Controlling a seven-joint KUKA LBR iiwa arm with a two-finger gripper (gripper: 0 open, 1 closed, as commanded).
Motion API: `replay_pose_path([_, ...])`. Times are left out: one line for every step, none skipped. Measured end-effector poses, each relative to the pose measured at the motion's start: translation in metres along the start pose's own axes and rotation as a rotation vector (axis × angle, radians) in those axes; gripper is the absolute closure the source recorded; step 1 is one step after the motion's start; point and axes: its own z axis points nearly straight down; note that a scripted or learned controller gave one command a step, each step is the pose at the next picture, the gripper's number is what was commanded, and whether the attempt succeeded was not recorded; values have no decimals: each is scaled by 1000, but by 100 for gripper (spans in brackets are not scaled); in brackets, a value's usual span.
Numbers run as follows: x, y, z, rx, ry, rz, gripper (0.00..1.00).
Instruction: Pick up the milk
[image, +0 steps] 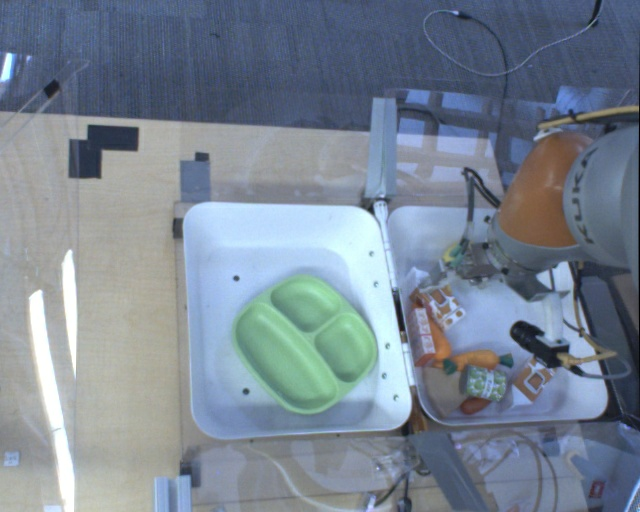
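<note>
The milk looks to be a small white-and-orange carton (441, 304) lying in the right bin (590, 405), near its left wall. My gripper (463, 259) hangs over the upper left part of that bin, a little above and to the right of the carton and apart from it. Nothing shows between the gripper and the carton. The grey arm with its orange band (535, 195) covers the bin's upper right part.
In the right bin also lie a long orange-brown pack (422, 336), a carrot (470, 359), a green box (484, 383) and another small white-and-orange carton (532, 380). A green divided plate (305, 343) sits in the left bin (210, 240).
</note>
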Motion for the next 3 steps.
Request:
replay_pose_path([8,-28,0,-23,-9,43,0])
replay_pose_path([8,-25,0,-22,-12,-86,0])
replay_pose_path([2,-14,2,-7,-3,-216,0])
